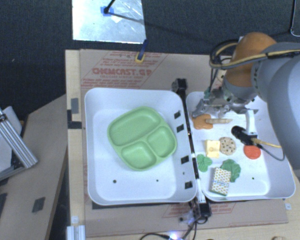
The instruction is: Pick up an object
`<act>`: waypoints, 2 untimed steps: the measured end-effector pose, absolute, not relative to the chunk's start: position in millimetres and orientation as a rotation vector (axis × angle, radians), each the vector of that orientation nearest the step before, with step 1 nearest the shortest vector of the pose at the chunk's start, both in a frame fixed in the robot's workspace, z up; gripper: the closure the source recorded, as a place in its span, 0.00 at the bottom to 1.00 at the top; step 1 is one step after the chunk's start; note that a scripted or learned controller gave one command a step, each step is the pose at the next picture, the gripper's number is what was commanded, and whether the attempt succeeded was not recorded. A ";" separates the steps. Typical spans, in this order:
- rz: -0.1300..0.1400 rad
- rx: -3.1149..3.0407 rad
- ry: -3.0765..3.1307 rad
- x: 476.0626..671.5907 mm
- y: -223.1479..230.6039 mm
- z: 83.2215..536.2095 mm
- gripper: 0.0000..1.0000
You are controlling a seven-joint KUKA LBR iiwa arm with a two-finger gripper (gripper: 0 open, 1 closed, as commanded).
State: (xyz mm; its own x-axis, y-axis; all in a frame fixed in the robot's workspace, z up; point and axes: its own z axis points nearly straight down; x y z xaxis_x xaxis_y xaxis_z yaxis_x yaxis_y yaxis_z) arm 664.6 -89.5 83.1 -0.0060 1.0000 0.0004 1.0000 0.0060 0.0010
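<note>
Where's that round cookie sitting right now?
The cookie lies in the right bin, beside the yellow cheese square, left of the red piece.
</note>
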 end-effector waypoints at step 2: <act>0.008 2.211 2.223 664.3 -87.9 161.6 1.00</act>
State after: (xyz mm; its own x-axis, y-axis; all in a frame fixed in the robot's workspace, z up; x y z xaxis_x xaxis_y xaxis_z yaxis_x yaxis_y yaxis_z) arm 664.3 -87.9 161.6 -0.0052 1.0000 -0.0008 1.0000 0.0052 0.0081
